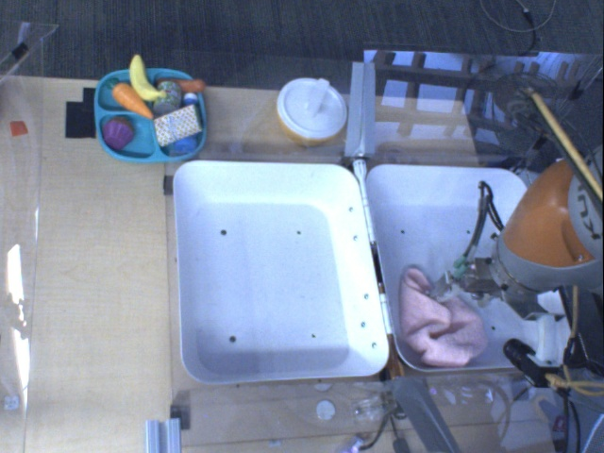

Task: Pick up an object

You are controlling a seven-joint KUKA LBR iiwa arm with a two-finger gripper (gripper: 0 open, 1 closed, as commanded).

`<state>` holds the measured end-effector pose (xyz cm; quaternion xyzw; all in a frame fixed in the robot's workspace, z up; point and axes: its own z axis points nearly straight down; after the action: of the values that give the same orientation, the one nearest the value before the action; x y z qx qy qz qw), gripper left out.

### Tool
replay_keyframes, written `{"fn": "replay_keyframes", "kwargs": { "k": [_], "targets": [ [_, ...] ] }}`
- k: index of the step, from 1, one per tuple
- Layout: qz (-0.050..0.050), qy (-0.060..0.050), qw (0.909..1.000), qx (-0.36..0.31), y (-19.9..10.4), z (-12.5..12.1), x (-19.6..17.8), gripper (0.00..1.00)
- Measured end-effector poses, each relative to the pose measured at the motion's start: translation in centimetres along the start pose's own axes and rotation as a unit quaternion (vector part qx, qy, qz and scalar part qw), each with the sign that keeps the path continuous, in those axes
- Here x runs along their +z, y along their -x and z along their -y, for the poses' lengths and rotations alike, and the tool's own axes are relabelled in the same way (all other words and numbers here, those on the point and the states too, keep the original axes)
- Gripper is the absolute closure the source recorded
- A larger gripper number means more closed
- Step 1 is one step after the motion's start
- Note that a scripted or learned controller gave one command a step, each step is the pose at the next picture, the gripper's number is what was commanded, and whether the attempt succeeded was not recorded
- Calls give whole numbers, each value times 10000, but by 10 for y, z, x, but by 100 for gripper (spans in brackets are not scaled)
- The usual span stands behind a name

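A crumpled pink cloth (437, 321) lies in the right bin (425, 215), in its near left corner. My gripper (462, 276) is low over the cloth's upper right edge, at the end of the grey arm with the orange band (549, 217). It looks to be touching the cloth or just above it. From this angle the wrist body hides the gripper's tip.
The left bin (269, 267) sits beside the right one, parted by a metal rail. Behind the bins stand a blue tray of toy food (151, 113) and a white lidded bowl (311, 109). Cables and a frame crowd the back right.
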<state>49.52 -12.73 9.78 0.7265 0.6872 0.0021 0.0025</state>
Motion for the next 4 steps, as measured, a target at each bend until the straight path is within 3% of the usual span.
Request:
{"fn": "replay_keyframes", "kwargs": {
  "k": [1,2,3,4],
  "targets": [
    [8,-17,9988,481,58,-46,3,0],
    [-2,52,9976,-696,-21,-71,7,0],
    [13,46,9768,-2141,-43,-105,7,0],
    [15,78,9762,-2165,-44,-107,-5,100]
  ]
}}
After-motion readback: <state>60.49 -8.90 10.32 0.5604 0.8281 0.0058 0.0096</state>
